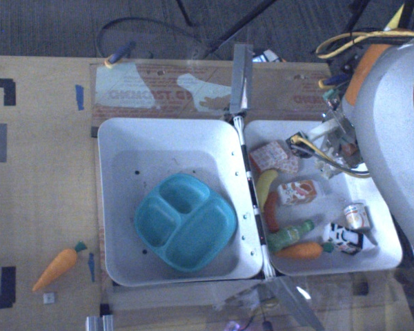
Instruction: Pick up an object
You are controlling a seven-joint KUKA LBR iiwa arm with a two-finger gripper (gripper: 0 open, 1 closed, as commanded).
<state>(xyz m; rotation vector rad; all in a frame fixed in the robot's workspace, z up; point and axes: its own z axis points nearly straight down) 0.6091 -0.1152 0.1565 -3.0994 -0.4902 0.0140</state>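
A: Looking down through the camera view, I judge the task to be at its approach step. The hand hangs over the upper right part of the right bin, a tangle of metal and yellow cable under the broad grey arm. How far it is spread I cannot tell, and nothing shows between its tips.

B: So what can it pick?

A: Everything pickable lies in that right bin. Just left of the hand sits a pink speckled packet, flat and boxy. Below the packet, against the bin's left wall, a yellow banana curves smoothly, with a red piece beneath it. A small printed carton lies right of the banana. Nearer the bin's lower edge I see a green bottle, slim and glossy, an orange carrot, a black-and-white toy, and a shiny little can.

B: And the left bin?

A: It holds a teal divided tray, smooth plastic with three hollows. Left of that bin, another carrot rests on the wooden table.

B: The next move?

A: I think it calls for lowering over one item, probably the packet, squarely enough to avoid sliding off.
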